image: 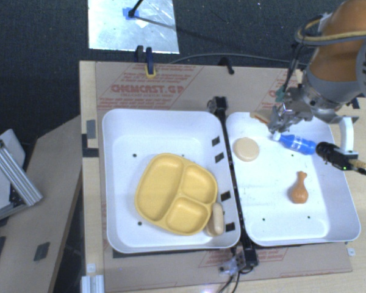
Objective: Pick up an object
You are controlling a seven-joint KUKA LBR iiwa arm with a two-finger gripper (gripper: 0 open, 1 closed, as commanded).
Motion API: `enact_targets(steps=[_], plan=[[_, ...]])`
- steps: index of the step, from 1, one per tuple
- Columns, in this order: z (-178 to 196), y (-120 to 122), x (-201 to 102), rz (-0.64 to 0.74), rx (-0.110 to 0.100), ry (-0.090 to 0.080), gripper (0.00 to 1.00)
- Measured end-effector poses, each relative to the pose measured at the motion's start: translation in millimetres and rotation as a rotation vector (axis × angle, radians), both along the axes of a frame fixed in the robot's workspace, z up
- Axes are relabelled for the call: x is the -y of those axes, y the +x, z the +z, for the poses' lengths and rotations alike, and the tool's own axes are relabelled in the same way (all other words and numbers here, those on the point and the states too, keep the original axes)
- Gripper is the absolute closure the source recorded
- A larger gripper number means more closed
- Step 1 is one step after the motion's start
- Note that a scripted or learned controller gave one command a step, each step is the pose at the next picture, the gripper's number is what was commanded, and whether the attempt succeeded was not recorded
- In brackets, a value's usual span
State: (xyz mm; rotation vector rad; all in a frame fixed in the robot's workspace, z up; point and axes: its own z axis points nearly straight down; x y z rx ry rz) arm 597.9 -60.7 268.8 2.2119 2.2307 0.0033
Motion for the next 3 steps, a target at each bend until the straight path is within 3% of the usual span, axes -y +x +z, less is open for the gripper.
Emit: enact_targets(steps=[2,3], plan=[[-21,-4,-120,0.002,-0.002,0.001,1.00],[-41,-16,-164,0.000,-0.002,0.000,1.00]])
